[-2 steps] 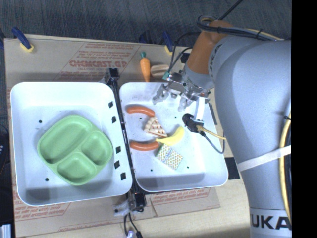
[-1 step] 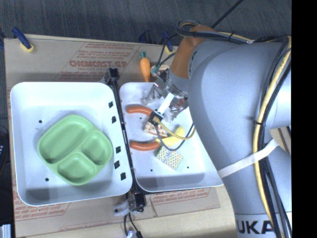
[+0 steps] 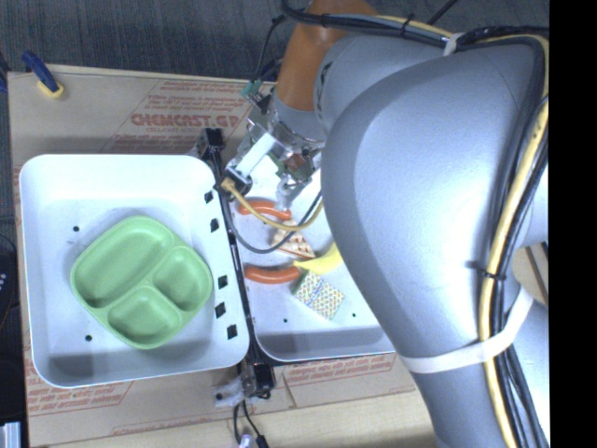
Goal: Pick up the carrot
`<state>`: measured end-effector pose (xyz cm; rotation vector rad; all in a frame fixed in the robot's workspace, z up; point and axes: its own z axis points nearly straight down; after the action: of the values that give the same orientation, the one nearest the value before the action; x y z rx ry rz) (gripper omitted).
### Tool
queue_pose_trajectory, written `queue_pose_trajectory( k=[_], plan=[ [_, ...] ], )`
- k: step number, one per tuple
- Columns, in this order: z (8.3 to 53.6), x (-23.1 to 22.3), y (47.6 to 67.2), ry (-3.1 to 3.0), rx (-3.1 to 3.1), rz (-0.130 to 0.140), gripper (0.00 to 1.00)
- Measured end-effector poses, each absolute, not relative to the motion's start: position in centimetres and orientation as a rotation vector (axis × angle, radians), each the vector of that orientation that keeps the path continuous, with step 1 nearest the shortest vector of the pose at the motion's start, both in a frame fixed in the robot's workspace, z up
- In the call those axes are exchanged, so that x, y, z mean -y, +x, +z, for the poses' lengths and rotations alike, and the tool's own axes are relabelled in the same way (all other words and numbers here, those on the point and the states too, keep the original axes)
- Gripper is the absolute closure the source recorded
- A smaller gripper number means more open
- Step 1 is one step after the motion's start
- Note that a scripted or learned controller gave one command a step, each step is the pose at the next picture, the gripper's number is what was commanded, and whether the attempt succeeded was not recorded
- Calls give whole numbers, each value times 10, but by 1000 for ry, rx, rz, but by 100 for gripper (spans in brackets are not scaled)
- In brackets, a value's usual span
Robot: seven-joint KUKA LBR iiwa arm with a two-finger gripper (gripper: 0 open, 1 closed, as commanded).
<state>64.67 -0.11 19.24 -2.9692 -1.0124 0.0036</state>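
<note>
An orange, carrot-like piece (image 3: 265,212) lies at the back left of the right bin (image 3: 317,348), close to the divider between the bins. My gripper (image 3: 283,177) hangs just above and slightly behind it, partly hidden by the wrist and cables. A second orange-red long piece (image 3: 271,273) lies nearer the front, also along the bin's left wall. I cannot tell which of the two is the carrot. Nothing visibly sits in the gripper.
The left bin (image 3: 56,180) holds a green three-compartment plate (image 3: 140,280). In the right bin lie a yellow banana-like piece (image 3: 323,260), a small wedge with orange pattern (image 3: 297,246) and a speckled square packet (image 3: 320,295). The big grey arm (image 3: 438,203) covers the bin's right half.
</note>
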Motion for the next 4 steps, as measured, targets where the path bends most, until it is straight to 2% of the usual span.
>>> queue_pose_trajectory(
  k=[1,2,3,4],
  plan=[
    [191,3,619,-3016,862,12,0],
    [191,-23,645,-3102,490,6,0],
    [191,-48,616,-3104,468,10,0],
    [94,-119,570,-3105,491,-10,0]
  ],
)
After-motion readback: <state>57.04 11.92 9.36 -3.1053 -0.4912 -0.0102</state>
